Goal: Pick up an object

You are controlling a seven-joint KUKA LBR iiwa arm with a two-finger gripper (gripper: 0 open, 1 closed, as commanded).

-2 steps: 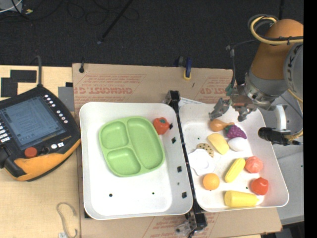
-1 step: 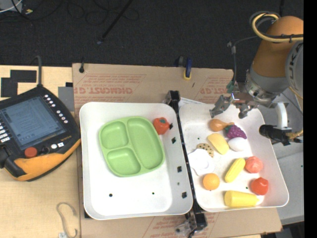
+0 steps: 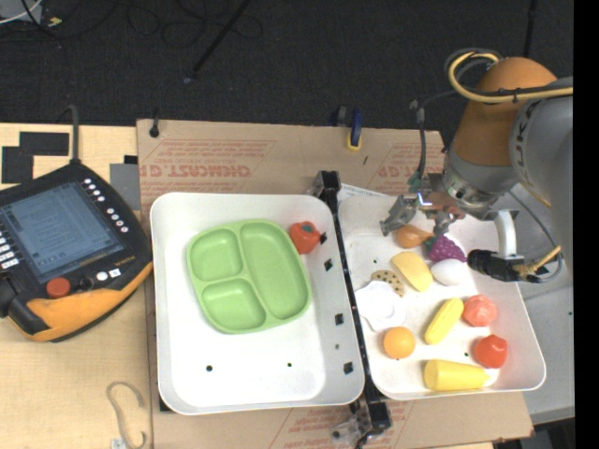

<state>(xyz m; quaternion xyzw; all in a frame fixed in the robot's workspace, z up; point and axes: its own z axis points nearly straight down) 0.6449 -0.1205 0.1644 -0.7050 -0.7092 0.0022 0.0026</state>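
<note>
My gripper (image 3: 420,217) hovers open over the back of the right bin (image 3: 524,330), its two fingers (image 3: 398,218) spread just above a small orange-brown piece (image 3: 410,236). Nothing sits between the fingers. Right beside that piece lie a purple grape bunch (image 3: 446,248), a white egg (image 3: 450,270) and a pale yellow wedge (image 3: 412,270). Further forward in the same bin are a cookie (image 3: 384,279), a flat white fried egg (image 3: 377,304), an orange (image 3: 399,342), a yellow banana (image 3: 444,319), a pink-red piece (image 3: 478,311), a red tomato (image 3: 490,350) and a yellow cone (image 3: 456,375).
The left bin (image 3: 178,344) holds a green divided plate (image 3: 248,275) with a red fruit (image 3: 303,237) at its back right corner. A black divider (image 3: 342,279) separates the bins. A teach pendant (image 3: 65,241) lies at the far left.
</note>
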